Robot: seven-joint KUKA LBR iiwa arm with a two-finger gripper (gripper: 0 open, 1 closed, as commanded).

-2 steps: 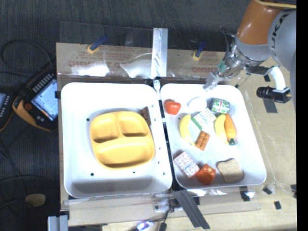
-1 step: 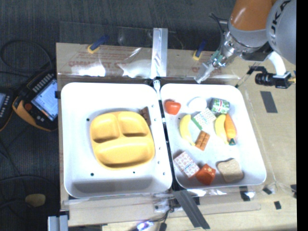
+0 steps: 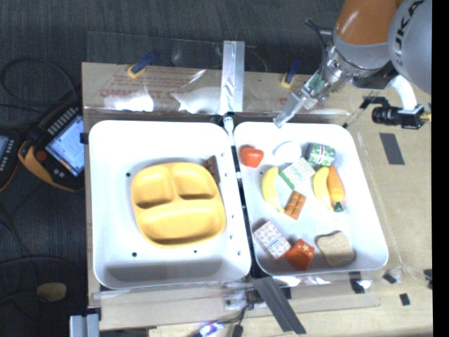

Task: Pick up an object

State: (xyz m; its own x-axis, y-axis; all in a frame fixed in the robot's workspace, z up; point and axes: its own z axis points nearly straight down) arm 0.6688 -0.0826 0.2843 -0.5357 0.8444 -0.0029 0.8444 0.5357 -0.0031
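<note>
In the right bin (image 3: pixel 365 188): a scatter of small toy foods. Tomato (image 3: pixel 250 156) near the divider, white disc (image 3: pixel 285 149), green can (image 3: pixel 320 154), two bananas (image 3: pixel 271 187) (image 3: pixel 320 183), carrot (image 3: pixel 335 188), waffle (image 3: pixel 295 204), patterned cube (image 3: pixel 271 239), red block (image 3: pixel 300 254), bread slice (image 3: pixel 334 248). Left bin (image 3: pixel 112 160) holds a yellow tray (image 3: pixel 177 202).

Gripper (image 3: pixel 279 123) sits above the back rim of the right bin, tip pointing down-left, nothing in it. Whether the claw is apart or together: cannot tell, too small and seen end-on.

Handling, judged: all pieces look like light, rigid, smooth plastic, so likely slippery and not fragile. Tomato is the nearest pick and stands apart from its neighbours; grip across its middle. Bananas curve and may roll; the right one touches the carrot, so a poor choice.

Room: tomato is close to the divider wall, so fingers should close parallel to that wall. Open floor lies mid-bin, below the waffle. Back rim is directly under the tip: clear it before descending.
</note>
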